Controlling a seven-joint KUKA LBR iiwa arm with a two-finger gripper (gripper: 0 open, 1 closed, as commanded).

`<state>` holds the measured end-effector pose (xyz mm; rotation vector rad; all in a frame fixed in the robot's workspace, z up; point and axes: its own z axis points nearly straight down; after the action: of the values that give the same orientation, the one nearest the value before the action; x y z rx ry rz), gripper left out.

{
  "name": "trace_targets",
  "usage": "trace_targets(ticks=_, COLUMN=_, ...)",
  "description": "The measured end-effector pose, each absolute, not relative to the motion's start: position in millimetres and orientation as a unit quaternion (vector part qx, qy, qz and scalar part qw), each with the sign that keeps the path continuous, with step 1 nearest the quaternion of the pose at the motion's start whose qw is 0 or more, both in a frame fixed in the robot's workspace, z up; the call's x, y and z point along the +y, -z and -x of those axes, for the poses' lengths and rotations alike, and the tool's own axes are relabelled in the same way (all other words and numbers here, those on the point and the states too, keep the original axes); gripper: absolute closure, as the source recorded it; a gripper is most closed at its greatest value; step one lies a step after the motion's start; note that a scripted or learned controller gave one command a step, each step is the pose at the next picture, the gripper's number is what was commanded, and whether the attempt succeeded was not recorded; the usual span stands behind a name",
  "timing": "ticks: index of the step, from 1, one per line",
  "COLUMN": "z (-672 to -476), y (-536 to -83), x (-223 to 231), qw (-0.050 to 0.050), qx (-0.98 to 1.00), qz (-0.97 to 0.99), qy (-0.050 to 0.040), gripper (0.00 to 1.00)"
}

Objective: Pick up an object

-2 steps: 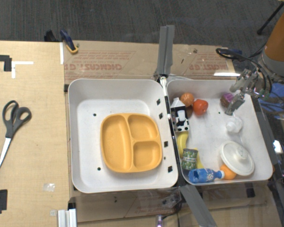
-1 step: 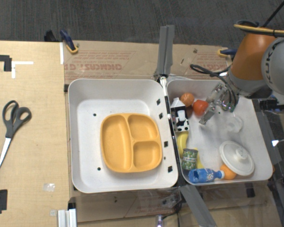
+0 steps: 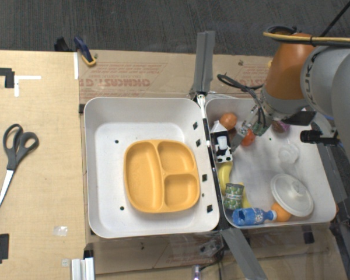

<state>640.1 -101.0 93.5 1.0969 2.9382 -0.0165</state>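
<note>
Arm is reaching into the right bin [image 3: 329, 214] from the right, claw [image 3: 252, 130] hanging low over the bin's back-left corner. Can't tell from this angle how the claw is set or whether anything is in it: the wrist and cabling are blocking the tip.

Nearest candidate: a small red-orange piece [image 3: 248, 137] sitting right at the claw tip, touching or just under it, can't separate the two. Judging it as a light, rigid plastic toy, rounded and smooth, so likely to squirt out of a pinch unless the claw is closing across its widest part.

Other options in the same bin:
- orange round item [image 3: 228, 121] at the back-left wall, just beside the claw. Probably light and slippery, and the wall is crowding one side.
- black-and-white carton-like thing [image 3: 221, 145] against the left wall, flat faces, probably the easiest pinch.
- yellow banana-shaped toy [image 3: 224, 177], green can [image 3: 234, 195], blue bottle [image 3: 249, 216] lying on its side along the front, grip across the body.
- white lidded dish [image 3: 291, 195], looking wide, smooth, possibly fragile; only the knob is offering a hold.

Left bin [image 3: 99, 174] is holding a yellow divided tray [image 3: 161, 175], too flat and broad, edge grip only.
</note>
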Motion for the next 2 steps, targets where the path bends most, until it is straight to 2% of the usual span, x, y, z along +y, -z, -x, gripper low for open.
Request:
trace_targets(ticks=1, z=-641.8, y=-104, x=-99, qw=0.005, qx=0.937, qz=-0.348, qy=0.0035, gripper=1.00)
trace_targets(ticks=2, z=-609.1, y=-235, x=-26, qw=0.002, qx=0.947, qz=-0.321, qy=0.0001, gripper=1.00)
